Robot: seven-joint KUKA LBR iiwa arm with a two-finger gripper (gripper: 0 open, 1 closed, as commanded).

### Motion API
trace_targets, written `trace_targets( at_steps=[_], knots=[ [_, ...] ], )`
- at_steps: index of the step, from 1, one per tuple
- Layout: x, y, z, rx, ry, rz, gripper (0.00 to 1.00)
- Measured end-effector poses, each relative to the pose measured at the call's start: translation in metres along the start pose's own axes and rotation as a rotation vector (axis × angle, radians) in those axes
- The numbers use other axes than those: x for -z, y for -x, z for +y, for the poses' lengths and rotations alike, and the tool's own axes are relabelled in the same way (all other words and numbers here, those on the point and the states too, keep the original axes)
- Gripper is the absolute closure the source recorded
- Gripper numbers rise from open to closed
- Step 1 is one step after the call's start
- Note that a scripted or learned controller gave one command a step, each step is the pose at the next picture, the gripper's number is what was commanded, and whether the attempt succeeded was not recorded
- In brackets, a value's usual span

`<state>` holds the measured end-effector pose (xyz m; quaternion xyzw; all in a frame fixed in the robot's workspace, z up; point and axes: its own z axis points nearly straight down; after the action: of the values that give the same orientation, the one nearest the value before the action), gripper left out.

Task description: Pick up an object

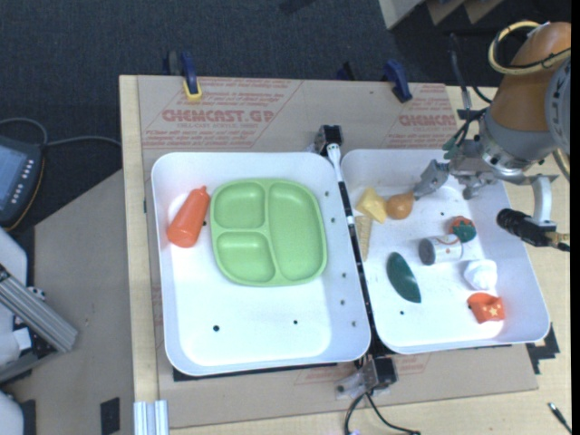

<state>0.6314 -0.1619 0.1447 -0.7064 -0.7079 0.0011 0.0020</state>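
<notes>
Brown object (399,207) in right bin (535,284), tool (433,181) just beside it

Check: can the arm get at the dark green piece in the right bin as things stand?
Probably yes. The dark green piece lies flat on bare bin floor, apart from its neighbours, nothing on top. The pincer sits over the same bin, further back.

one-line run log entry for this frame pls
gripper: above right bin, by brown object | grasp: none seen | left bin: green tray, orange bottle

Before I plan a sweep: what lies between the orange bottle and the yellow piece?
The green tray and the bins' rims, seen from overhead.
</notes>
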Motion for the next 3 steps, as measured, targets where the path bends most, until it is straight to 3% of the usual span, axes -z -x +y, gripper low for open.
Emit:
trace_targets(
  at_steps=[1,2,3],
  knots=[
    [-0.046,0.001,0.003,-0.002,0.011,-0.004,0.0],
    [-0.038,0.0,0.001,-0.002,0.007,-0.002,1.0],
    [0.005,0.002,0.004,-0.002,0.01,-0.003,1.0]
  ],
)
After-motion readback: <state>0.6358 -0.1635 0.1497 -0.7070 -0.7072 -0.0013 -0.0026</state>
